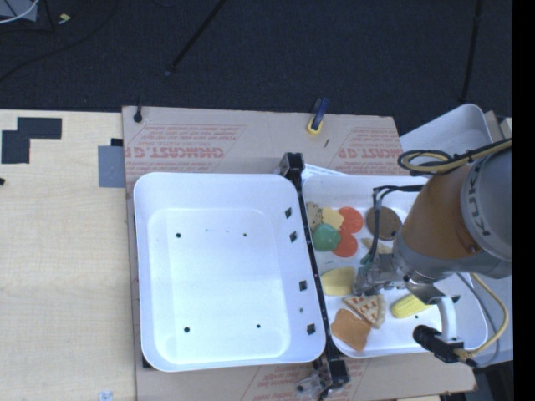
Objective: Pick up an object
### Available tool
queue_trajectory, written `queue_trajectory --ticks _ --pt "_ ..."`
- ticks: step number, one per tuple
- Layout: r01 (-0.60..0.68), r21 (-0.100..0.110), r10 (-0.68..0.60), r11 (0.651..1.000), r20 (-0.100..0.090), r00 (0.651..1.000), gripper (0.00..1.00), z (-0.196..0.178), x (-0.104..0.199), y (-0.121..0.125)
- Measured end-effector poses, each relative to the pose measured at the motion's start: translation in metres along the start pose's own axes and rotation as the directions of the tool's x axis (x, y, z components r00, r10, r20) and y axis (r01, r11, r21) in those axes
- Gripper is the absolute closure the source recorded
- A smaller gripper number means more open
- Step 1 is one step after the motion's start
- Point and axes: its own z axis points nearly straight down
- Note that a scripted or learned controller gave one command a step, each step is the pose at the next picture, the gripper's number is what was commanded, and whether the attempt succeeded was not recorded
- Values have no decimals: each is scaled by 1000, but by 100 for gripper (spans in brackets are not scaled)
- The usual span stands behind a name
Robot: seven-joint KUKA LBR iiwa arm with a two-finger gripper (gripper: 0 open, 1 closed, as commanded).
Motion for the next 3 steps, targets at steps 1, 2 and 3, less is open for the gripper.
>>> queue_trajectory --ticks 1,2,3 --pt "-2 0 2 1000 -1 1000 0 -1 -1 1" --pt "4 -5 -4 1000 0 1000 0 -1 -4 78" --pt "8 22 -8 1000 -1 1000 0 1 30 135"
